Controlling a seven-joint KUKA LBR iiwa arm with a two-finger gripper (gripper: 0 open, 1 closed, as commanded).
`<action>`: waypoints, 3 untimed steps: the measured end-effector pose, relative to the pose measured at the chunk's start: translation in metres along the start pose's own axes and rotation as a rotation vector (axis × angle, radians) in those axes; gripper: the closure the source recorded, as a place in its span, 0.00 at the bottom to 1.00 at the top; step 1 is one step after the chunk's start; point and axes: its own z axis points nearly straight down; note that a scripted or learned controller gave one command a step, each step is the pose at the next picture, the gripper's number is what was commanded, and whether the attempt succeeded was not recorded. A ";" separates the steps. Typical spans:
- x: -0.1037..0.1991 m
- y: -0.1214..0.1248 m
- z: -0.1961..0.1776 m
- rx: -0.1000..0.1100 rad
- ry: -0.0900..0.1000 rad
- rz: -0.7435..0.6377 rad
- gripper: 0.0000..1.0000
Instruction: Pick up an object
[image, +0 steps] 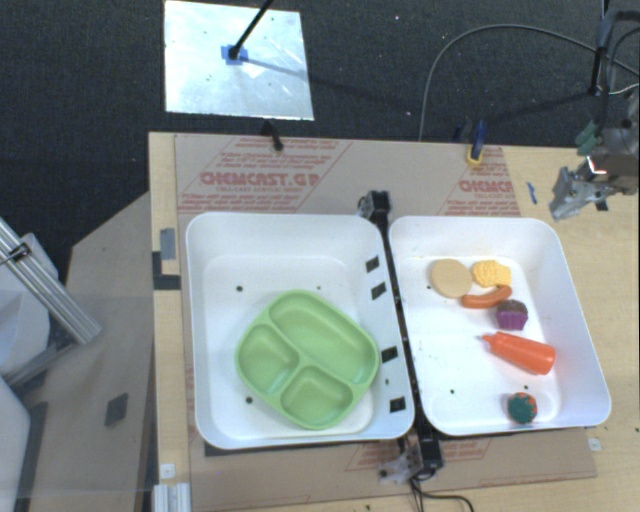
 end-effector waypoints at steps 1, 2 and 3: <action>0.126 -0.048 0.180 0.022 0.006 -0.009 1.00; 0.217 -0.048 -0.002 -0.013 0.009 -0.012 1.00; 0.211 -0.048 -0.003 0.002 0.003 -0.005 1.00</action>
